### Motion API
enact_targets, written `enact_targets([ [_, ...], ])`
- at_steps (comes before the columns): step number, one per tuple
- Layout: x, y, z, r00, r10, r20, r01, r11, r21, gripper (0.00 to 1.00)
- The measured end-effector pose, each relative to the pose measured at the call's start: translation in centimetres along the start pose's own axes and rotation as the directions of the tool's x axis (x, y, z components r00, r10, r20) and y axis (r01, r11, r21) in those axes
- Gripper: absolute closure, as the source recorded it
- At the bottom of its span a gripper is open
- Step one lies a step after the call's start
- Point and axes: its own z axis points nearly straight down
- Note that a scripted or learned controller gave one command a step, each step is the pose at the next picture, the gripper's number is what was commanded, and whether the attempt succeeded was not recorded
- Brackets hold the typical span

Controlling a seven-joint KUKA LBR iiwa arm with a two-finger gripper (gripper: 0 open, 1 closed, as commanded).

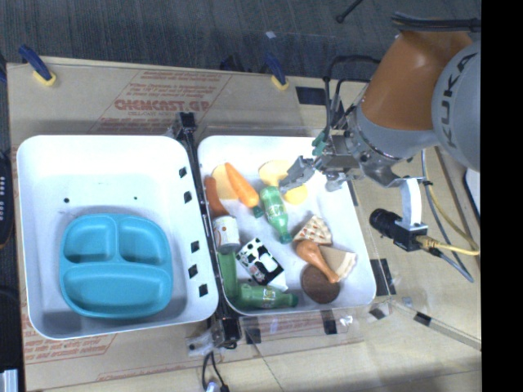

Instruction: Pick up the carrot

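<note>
One carrot [240,184] amid crowding toys.

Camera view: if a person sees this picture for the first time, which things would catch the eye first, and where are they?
The big grey arm with its orange band comes in from the upper right, and its gripper hangs over the far side of the right bin. That bin is crowded with toy food, among it the orange carrot near its far left corner. In the left bin a blue divided tray lies alone.

two white bins [49,162], one blue tray [117,265], one carrot [240,184], two green bottles [275,212]
</note>
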Motion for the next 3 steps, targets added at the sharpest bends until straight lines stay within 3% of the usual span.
enact_targets([
  [1, 3.2, 3.1, 7.5, 0.929, 0.370, 0.000, -0.370, 0.929, 0.008, 0.00],
  [2, 2.0, 6.6, 19.9, 0.886, 0.463, 0.001, -0.463, 0.886, 0.004, 0.00],
  [3, 2.1, 6.6, 18.9, 0.891, 0.454, 0.002, -0.454, 0.891, 0.011, 1.00],
])
